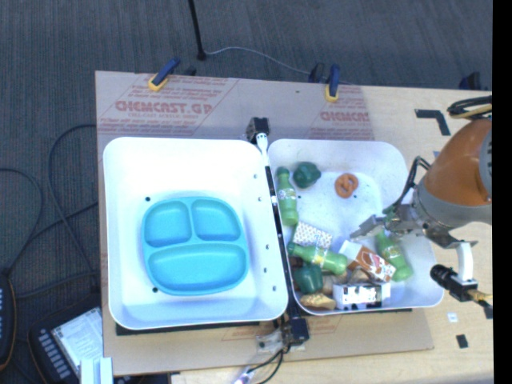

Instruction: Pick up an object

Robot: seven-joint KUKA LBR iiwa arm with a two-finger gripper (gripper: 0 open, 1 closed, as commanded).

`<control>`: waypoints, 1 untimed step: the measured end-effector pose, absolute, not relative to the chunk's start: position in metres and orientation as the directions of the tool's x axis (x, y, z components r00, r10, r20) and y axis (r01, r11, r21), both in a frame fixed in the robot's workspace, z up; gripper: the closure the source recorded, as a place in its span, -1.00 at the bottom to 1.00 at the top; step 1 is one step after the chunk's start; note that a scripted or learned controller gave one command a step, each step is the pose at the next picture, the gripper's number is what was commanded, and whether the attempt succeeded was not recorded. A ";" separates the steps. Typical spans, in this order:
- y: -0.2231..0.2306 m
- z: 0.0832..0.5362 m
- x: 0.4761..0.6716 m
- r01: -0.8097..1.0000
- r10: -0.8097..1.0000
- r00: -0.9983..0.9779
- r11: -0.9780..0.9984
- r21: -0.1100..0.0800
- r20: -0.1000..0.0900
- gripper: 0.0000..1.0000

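Camera view looks down on two shallow white bins side by side on a bench (416, 106) covered with a brown sheet printed in red. One blue tray (194, 244) with three compartments lies in the left bin (128, 214), alone there. The right bin (376, 154) holds the clutter: one dark green lump (306, 174) near the top, one orange ring (346, 185) to its right and well apart from the rest, one upright green bottle (286, 198) against the dividing wall, one checkered packet (312, 235), a second green bottle (320, 257) lying below it, one red-and-white carton (376, 264), one light green piece (394, 259) at the right, one dark green block (307, 278), and one white box (358, 295) at the lower rim.

The pincer (382, 224) hangs over the right side of that bin, just above the carton and the light green piece; whether its tips are apart or together cannot be made out, and nothing can be seen between them.

Two clamps, one yellow-blue (165, 74) and one blue (332, 82), grip the sheet's far edge. Dark grey carpet (80, 22) surrounds the bench, with black cables (60, 166) trailing on the left.
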State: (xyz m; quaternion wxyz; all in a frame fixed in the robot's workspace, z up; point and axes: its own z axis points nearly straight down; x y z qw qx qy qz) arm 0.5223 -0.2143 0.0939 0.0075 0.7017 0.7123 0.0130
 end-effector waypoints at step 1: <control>-0.220 0.100 0.518 1.000 1.000 -0.009 0.009 0.020 -0.002 1.00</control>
